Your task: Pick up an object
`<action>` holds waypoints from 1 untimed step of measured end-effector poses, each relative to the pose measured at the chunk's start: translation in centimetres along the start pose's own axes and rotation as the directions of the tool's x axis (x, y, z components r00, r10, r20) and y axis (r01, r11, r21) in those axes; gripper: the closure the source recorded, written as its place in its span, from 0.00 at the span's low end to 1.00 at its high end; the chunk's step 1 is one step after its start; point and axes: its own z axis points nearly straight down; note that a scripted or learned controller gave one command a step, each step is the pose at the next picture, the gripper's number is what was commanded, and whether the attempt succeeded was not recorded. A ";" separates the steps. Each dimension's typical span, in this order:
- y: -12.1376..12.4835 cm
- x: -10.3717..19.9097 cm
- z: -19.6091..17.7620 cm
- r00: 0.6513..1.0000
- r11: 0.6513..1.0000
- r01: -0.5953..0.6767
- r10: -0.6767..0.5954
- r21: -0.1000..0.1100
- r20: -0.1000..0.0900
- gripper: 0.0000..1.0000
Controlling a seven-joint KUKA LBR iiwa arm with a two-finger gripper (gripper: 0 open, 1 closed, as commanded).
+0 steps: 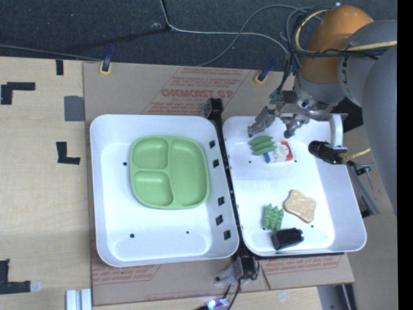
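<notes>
My gripper [276, 126] hangs over the back of the right bin [322, 179] with its two fingers spread open and nothing between them. Just below its left finger [260, 124] lies a green pea pod [262, 145], and a small white and red packet [280, 152] rests beside the pod. Nearer the front of the same bin lie a slice of toast [300, 206], a green knobbly toy [272, 217] and a black block [286, 238].
The left bin [110, 173] holds a green divided plate [170, 172]. A black divider with clips [222, 173] runs between the two bins. The arm's orange band and grey body [348, 37] fill the upper right, with cables looping behind.
</notes>
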 end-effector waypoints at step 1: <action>0.3 0.0 -0.9 1.000 1.000 0.003 -0.003 -0.015 0.001 0.00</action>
